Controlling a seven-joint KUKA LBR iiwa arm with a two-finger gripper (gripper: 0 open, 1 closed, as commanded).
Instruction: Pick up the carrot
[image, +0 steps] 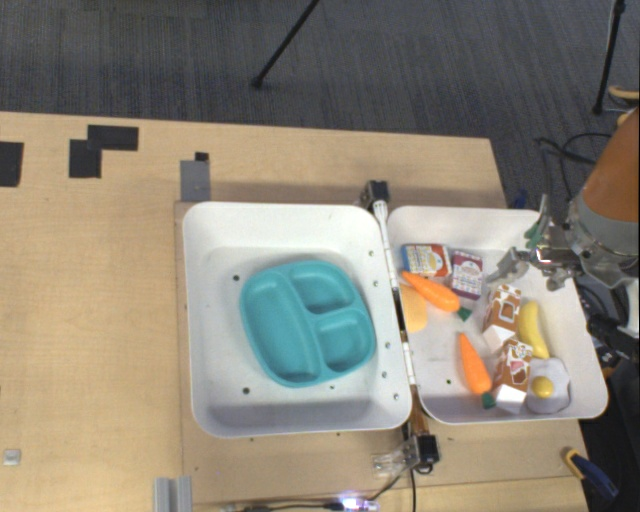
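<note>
Camera view: we see the gripper over the right bin's far right side, fingers spread, nothing between them. One carrot lies left of the gripper near the bin's left wall; a second carrot lies nearer the camera and left. Banana sits just below the gripper. Teal tray in the left bin, well left on the desk.

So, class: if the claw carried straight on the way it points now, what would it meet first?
Probably the small printed carton just beyond the claw, before the banana or either carrot. Depth is hard to judge from above.
</note>
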